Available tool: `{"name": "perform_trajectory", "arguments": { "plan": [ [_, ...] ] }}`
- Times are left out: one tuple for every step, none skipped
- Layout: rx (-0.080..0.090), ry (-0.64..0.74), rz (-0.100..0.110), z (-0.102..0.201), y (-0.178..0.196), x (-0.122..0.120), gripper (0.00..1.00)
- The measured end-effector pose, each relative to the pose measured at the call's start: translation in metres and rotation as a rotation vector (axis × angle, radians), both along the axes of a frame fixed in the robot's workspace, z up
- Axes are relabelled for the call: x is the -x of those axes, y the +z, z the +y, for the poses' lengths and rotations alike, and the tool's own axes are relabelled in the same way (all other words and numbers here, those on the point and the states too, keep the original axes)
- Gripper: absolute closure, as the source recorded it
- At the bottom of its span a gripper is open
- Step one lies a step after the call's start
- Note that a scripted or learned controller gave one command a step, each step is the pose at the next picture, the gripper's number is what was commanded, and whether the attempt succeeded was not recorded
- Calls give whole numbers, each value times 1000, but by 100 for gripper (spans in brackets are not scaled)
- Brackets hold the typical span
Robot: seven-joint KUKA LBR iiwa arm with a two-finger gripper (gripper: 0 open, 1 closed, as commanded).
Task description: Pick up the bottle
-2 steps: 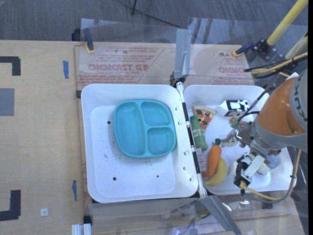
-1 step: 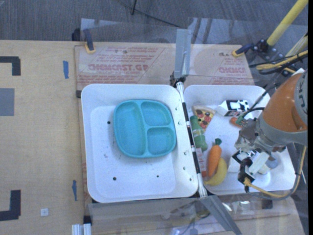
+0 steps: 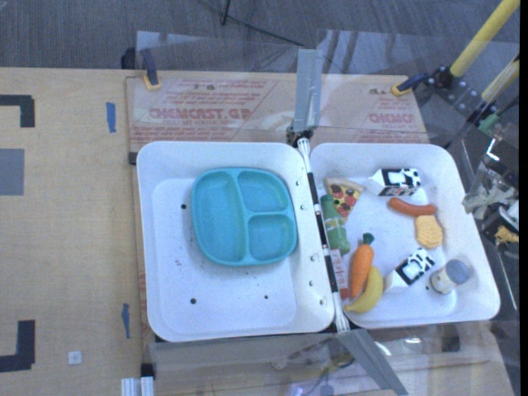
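Green bottle (image 3: 335,225) lies along the right bin's (image 3: 470,221) left wall, beside the pizza slice (image 3: 344,195) and carrot (image 3: 360,264). End effector state: cannot tell.

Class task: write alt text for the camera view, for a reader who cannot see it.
Two white bins sit side by side: the left bin holds a teal divided plate; the right bin holds toy food, including a green bottle, carrot and banana.

Bright, even overhead light leaves only faint, soft shadows. The white bins (image 3: 165,304) look slightly washed out across the middle of the frame. Clear panels along the top and bottom edges carry pale glare. Focus is soft overall.
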State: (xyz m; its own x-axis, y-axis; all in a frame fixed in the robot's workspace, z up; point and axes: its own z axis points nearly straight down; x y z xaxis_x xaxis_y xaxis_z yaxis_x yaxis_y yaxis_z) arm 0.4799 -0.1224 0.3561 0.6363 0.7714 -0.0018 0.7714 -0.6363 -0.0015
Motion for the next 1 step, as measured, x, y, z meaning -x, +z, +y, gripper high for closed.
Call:
{"name": "perform_trajectory", "arguments": {
  "plan": [
    [-1, 23, 1, -38, -114, 1, 100]
  ]
}}
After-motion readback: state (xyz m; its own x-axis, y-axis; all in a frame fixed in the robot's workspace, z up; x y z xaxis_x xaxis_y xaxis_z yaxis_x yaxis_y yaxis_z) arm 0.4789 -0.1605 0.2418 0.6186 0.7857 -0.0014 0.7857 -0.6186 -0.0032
